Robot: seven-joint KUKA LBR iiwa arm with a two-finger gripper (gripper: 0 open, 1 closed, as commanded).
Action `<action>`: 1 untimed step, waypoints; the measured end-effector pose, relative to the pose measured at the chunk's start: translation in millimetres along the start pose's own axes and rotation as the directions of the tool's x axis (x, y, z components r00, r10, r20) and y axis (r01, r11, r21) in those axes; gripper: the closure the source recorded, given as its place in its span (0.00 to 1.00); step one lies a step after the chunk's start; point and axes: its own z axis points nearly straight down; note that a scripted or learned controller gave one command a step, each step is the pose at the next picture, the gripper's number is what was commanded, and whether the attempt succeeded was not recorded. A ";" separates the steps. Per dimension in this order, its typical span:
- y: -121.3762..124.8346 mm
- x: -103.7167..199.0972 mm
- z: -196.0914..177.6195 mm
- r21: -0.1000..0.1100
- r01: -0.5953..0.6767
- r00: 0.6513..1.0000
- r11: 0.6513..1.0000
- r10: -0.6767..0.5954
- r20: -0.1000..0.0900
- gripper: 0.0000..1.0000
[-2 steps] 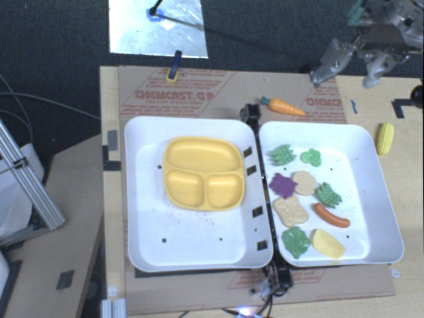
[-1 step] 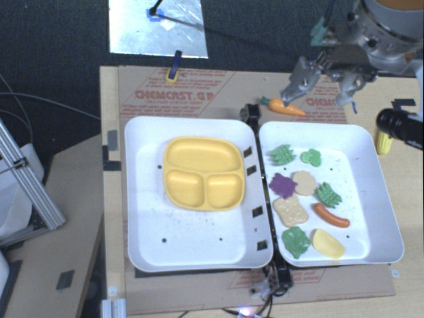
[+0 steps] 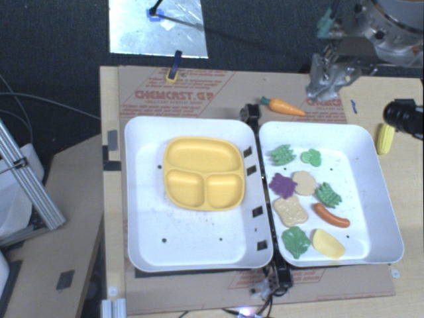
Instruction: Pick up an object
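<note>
The gripper (image 3: 324, 88) hangs above the bench behind the right bin (image 3: 377, 197), just right of a carrot (image 3: 283, 106) lying outside the bins, and nothing sits between its fingers; how far apart they stand I cannot tell. The toy foods lie in the right bin, nearer the camera than the gripper: greens (image 3: 283, 155), a purple piece (image 3: 283, 185), a sausage (image 3: 330, 216). A yellow tray (image 3: 203, 173) sits in the left bin (image 3: 146, 237).

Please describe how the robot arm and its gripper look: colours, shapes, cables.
The arm is a rounded grey body with an orange band at the picture's top edge. Its gripper is bare silver metal with two short fingers. A dark cable and a small teal part sit beside the wrist.
</note>
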 end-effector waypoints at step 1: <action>-27.6 -74.0 43.2 0.008 -0.014 1.000 1.000 0.014 0.002 1.00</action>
